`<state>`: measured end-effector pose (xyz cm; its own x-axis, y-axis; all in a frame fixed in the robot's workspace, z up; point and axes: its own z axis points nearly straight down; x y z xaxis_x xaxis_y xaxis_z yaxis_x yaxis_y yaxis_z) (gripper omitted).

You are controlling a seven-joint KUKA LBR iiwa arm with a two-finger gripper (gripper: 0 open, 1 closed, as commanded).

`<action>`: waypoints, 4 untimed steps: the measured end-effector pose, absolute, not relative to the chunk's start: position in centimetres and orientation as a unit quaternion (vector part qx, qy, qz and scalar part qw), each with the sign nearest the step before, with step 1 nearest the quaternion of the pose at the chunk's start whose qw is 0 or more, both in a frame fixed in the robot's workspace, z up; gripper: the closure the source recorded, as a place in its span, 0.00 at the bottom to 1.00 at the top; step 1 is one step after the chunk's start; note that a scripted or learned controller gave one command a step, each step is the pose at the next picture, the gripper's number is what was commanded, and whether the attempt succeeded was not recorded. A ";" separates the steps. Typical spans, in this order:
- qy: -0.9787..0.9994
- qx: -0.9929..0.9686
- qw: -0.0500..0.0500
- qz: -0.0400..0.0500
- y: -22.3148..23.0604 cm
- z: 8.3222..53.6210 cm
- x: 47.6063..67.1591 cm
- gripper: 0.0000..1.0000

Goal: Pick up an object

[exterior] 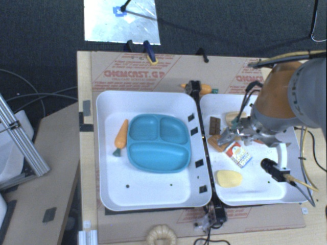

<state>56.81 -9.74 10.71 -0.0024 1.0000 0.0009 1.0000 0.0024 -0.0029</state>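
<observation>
In the right bin [255, 193], my gripper [228, 136] hangs low near the left wall, reaching in from the right. Its tip is right over a tan and brown flat piece [216, 143], and I cannot see whether they touch. Just behind that piece lies a dark brown chocolate-like block [214, 124]. A red and white small box [238, 154] sits just right of and in front of the gripper. Nearer the front lies a yellow oval piece [229, 178]. A pale round item [233, 117] peeks out behind the gripper.
The left bin [110, 188] holds a blue divided plate [157, 142] and an orange carrot [121, 135] at its left. A black divider with clips [201, 137] runs between the bins. An orange item [204, 89] lies on the cardboard behind the bins.
</observation>
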 end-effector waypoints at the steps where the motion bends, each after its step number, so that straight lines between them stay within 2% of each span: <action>1: -0.707 -0.707 -0.001 -0.003 -9.6 8.8 57.1 0.00; 2: -0.708 -0.707 -0.006 -0.007 -9.6 10.2 57.5 1.00; 3: -0.709 -0.705 -0.003 -0.002 -8.7 16.1 57.9 1.00; 4: -0.709 -0.705 -0.003 -0.002 -8.5 20.6 58.5 1.00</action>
